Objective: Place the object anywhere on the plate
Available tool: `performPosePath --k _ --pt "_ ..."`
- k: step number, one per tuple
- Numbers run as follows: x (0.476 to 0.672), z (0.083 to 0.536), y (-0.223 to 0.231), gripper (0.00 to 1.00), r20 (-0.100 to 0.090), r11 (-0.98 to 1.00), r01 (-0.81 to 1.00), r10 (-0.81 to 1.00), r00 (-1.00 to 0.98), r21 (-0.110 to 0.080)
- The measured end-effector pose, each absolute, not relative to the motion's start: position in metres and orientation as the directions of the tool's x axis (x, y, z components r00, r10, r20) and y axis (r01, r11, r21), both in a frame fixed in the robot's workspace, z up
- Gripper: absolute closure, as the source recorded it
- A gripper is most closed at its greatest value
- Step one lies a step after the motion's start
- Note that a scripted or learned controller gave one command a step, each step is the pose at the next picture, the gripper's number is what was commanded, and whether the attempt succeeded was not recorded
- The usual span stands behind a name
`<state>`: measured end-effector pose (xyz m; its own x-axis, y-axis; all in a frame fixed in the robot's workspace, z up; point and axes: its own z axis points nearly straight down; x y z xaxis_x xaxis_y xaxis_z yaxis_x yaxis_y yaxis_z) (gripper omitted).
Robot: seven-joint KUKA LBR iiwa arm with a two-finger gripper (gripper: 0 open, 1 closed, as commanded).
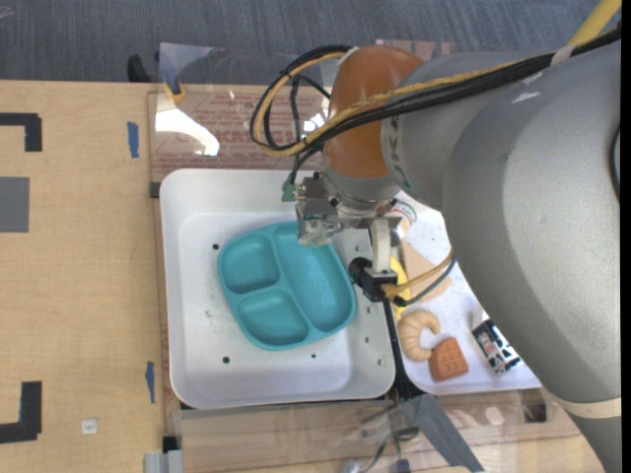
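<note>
Gripper [317, 227] low over upper rim of teal plate [286, 289] in left bin [187, 264]; grip state impossible to tell.
Probable object, croissant [422, 331], lying in right bin [463, 387] beside waffle [450, 360]; judged light, firm, curved. Best pinched across thick middle.

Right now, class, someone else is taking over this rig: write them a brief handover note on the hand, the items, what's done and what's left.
Hand: low over the teal plate's upper right edge in the left bin; its grip can't be judged.
Items: croissant, waffle piece and a small dark packet lie in the right bin.
Done: nothing sits on the plate.
Left: get one object onto the plate.
</note>
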<state>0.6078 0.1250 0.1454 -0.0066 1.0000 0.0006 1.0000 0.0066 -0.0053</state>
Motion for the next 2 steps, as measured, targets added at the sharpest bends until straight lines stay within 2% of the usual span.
performPosePath --k 1,2 --pt "0.590 0.157 0.166 1.00 0.002 0.006 1.000 1.000 -0.006 -0.002" --pt "0.572 0.245 0.140 1.00 0.002 -0.001 1.000 1.000 0.001 0.009"
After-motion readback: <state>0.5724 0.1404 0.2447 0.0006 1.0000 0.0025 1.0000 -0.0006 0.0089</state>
